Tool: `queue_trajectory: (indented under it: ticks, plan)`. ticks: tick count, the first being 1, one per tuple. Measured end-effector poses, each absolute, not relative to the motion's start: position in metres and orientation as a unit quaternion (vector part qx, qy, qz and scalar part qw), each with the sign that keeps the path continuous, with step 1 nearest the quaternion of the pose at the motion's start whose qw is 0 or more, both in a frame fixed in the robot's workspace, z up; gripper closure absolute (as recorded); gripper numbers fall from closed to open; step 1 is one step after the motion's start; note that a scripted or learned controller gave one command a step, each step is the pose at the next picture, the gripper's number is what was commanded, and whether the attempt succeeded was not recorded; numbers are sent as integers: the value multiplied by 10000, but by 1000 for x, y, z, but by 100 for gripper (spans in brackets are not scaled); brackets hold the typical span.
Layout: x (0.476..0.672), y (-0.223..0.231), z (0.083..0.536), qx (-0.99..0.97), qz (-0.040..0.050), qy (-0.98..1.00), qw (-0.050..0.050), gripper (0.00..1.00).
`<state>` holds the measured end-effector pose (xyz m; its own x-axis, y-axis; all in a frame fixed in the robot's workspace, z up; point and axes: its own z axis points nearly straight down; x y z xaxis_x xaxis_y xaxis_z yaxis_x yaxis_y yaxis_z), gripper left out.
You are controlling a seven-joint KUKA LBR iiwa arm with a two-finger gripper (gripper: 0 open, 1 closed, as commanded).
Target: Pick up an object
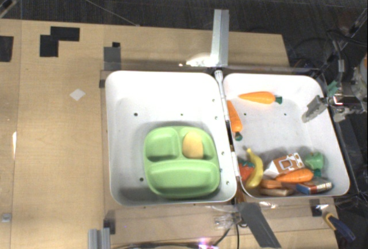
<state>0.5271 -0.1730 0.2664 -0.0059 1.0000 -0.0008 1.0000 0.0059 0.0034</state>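
Note:
The right bin (287,127) holds an orange carrot (257,97) near its back wall. A second carrot (234,117) lies along the divider. A yellow banana (255,167), a third carrot (296,176), a small white box (287,163), a green toy (315,160) and a red piece (246,173) are piled in the front corner. My gripper (315,108) hangs at the right bin's far right edge, to the right of the back carrot and apart from every object. Nothing shows in its grasp.
The left bin (132,104) carries a green divided plate (181,160) with a yellow rounded object (193,144) in one compartment. A metal post (221,35) stands behind the bins at the divider. Cables and arm parts (348,98) crowd the right side.

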Motion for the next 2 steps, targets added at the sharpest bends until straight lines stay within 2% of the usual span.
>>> queue_trajectory:
  ticks: [1,2]
  plan:
    - [571,-170,183,6824,9,7310,14,0]
    - [634,-134,95,6644,16,7474,27,0]
